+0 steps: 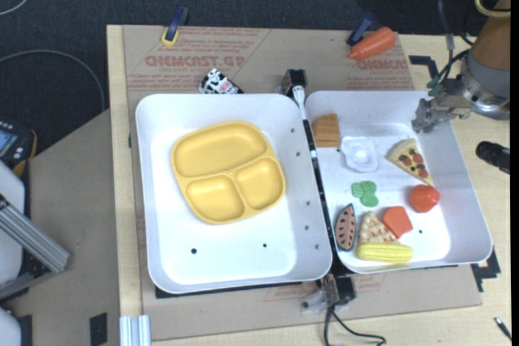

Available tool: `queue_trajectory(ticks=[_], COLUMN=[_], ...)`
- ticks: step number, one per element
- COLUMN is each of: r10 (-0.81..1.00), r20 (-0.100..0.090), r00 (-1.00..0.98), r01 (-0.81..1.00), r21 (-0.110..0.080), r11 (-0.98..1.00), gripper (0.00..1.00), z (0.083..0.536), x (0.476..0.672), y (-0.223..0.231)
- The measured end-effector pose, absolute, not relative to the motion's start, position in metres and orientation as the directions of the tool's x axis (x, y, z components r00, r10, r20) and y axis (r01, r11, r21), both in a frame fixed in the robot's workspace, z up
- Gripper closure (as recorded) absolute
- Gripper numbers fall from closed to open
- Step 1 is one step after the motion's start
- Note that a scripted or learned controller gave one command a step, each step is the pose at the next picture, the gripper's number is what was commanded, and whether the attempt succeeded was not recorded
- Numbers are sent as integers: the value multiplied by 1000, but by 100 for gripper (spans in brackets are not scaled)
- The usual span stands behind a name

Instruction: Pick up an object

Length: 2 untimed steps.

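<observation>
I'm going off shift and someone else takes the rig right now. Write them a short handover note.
Gripper: over the far right part of the right bin, nothing seen between its fingers.
Right bin: toast, white cup, pizza slice, tomato, green piece, watermelon slice, corn.
Left bin: yellow divided plate.
Done: nothing lifted.
Left: grasp and lift one object; the pizza slice lies nearest.

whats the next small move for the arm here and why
Probably a short move down and left toward the pizza slice. The pincer sits over the upper right part of the right bin, with nothing visibly between its fingers, and the pizza slice is the toy nearest to it, lying apart from the tomato and the white cup.
</observation>
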<state>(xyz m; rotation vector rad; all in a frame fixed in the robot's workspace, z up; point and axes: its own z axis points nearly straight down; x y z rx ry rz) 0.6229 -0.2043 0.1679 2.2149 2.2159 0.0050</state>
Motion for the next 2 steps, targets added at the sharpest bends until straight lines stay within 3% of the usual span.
queue_trajectory(ticks=[1, 2], r10=[1000, 1000], r20=[-4, 3], r00=[-1, -5], r01=[1000, 1000], r21=[9, -1], r11=[1, 5], gripper=[100, 100], z=[223, 234], x=[625, 611], y=[-205, -151])
